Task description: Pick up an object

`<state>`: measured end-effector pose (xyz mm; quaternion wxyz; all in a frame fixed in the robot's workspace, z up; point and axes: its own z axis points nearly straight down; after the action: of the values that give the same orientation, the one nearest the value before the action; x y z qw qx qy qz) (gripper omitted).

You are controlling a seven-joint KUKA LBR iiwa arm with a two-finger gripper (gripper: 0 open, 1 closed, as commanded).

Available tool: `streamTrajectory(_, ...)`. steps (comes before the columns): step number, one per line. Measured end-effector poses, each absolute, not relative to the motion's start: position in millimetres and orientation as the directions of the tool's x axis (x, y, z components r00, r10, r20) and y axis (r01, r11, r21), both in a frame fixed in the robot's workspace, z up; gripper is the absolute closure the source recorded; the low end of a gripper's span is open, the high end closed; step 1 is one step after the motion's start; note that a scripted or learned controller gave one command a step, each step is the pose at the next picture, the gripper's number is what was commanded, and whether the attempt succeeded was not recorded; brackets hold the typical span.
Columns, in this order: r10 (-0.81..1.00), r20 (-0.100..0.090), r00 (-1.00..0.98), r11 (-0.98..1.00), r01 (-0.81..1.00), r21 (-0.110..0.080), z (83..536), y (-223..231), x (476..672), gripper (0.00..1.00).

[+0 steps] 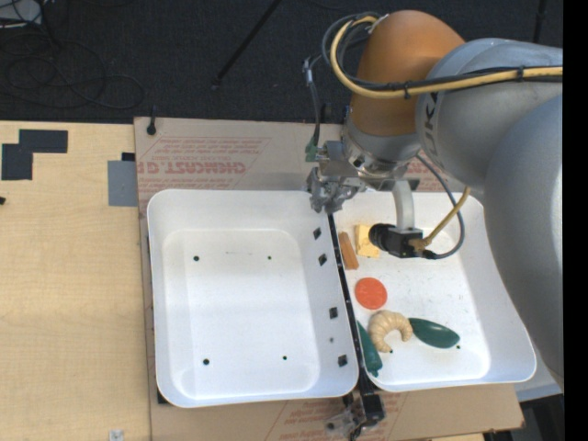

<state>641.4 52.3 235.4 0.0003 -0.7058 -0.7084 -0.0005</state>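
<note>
At the back edge of the right bin (514,356), near the divider where the two white bins meet, the robot's claw (323,196) hangs low over the rim. Its tips are small and dark against the cardboard behind, and whether they are spread or closed cannot be told from this angle; nothing is seen between them.

All the loose things lie in the right bin, in front of the claw and slightly to its right in the picture. Nearest is a thin brown stick (348,250), just below the claw, with its long axis running front to back alongside the divider. Touching it on the right is a pale yellow block (367,243). Further forward sits a flat orange disc (371,292), then a tan croissant-shaped toy (390,327), a green leaf-shaped piece (435,333) to its right, and a dark green strip (368,352) against the divider. A black fitting on a yellow cable (397,240) dangles from the arm just beside the yellow block.

To reach the stick, the claw would likely need to come forward a little and straddle it across its narrow width.

The left bin (165,246) is to the left. Both bins rest on a cardboard sheet (220,159) on a light wooden bench (64,292), with dark floor and cables behind
</note>
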Motion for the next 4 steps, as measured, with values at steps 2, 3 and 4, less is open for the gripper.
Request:
streamTrajectory(2, 1.000, 0.001, -0.003, 0.003, 1.000, -0.002, 326.8, 67.0, 608.7, 1.00)
streamTrajectory(3, 1.000, -0.002, -0.003, 0.003, 1.000, -0.021, 177.9, 99.3, 556.1, 1.00)
streamTrajectory(4, 1.000, 0.005, -0.004, 0.004, 1.000, 0.015, 484.8, 130.9, 540.8, 1.00)
